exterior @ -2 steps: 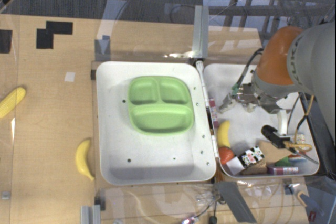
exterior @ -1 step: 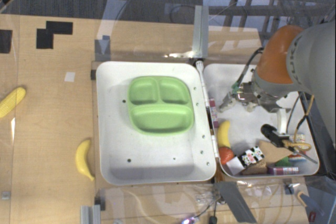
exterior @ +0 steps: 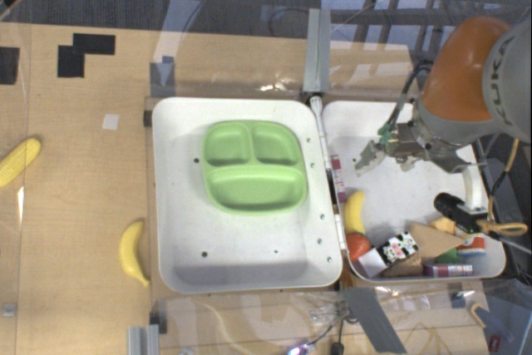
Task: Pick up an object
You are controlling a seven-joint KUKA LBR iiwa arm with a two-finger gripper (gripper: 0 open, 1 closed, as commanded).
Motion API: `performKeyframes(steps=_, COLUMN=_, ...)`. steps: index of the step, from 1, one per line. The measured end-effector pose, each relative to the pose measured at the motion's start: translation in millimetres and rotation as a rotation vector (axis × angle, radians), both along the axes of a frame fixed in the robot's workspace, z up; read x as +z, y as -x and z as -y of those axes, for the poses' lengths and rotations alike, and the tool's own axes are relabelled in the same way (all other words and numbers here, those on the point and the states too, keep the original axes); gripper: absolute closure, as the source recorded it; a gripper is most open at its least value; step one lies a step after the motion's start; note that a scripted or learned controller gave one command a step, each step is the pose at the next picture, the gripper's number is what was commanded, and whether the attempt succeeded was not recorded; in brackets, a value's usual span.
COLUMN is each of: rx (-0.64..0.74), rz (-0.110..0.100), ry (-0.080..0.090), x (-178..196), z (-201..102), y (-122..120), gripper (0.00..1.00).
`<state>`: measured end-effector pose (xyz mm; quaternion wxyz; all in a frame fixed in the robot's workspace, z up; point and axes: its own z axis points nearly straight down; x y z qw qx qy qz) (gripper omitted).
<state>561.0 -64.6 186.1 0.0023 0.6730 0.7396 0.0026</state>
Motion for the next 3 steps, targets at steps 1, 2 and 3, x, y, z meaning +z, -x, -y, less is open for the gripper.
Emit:
performKeyframes(steps=1, rx=-0.015, rz=0.008, ry=0.001, x=-96, z=23, y=33, gripper=0.0)
performKeyframes(steps=2, rx=-0.013, rz=-0.001, ry=0.001, x=-1, z=3, y=73, gripper=0.0)
performKeyframes(steps=3, rx=-0.147, rz=0.002, ry=0.0, x=-93, z=30, y=72, gripper=0.0)
